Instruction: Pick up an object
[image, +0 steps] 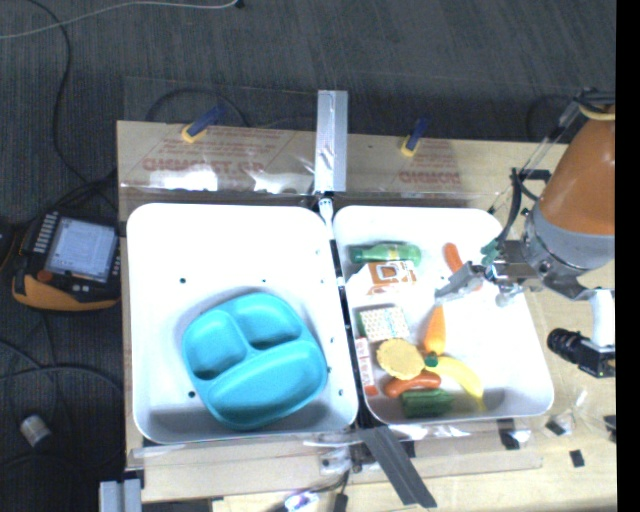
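Dark carpet surrounds the bench (140, 140), and I see two white bins side by side on it. Nearest me, the left bin (160, 240) holds a blue tray (255, 355) toward its front edge. In the right bin's (520, 370) front left corner I have a pile: a green piece (428, 403), a red sausage (412, 382), a banana (462, 377), a yellow cracker (397, 354), a carrot (434, 328) and a checked card (383, 322). Farther back along its left wall lie an orange box (390, 272) and a green packet (385, 250), with a small orange piece (452, 257) nearer the middle. My gripper (452, 288) hangs over the bin's middle, just above the carrot, its fingers apart with nothing between them.
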